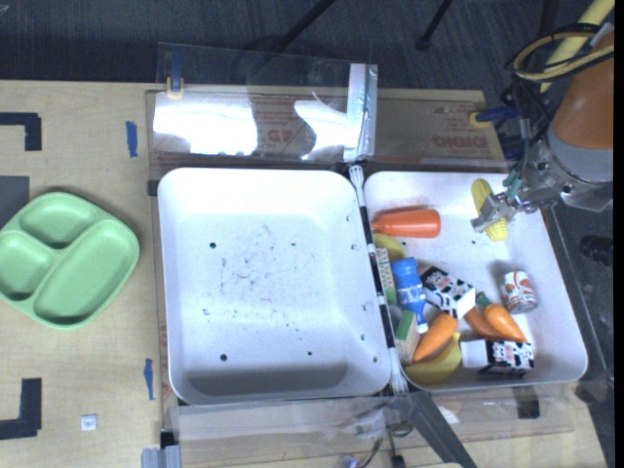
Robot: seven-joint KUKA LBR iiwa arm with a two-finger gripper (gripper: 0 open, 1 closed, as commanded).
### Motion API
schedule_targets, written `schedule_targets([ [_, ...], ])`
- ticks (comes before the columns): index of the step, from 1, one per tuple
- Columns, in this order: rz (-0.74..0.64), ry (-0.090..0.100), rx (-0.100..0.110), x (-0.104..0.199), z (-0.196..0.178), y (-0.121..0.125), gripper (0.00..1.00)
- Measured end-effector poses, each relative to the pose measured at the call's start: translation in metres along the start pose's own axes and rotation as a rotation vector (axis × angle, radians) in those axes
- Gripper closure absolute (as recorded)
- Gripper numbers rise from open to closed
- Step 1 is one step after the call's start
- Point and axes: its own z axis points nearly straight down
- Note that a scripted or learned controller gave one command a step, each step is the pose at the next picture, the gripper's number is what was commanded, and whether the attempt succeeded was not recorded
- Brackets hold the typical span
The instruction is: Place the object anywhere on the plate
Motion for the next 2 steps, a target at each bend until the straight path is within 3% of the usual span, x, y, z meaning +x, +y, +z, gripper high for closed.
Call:
schedule_targets([
  [1,-0.212,0.003,0.002,0.095,0.021,0.013,1.0],
  [2,-0.348,0.0,-0.003,0.117,0.021,0.028,1.0],
])
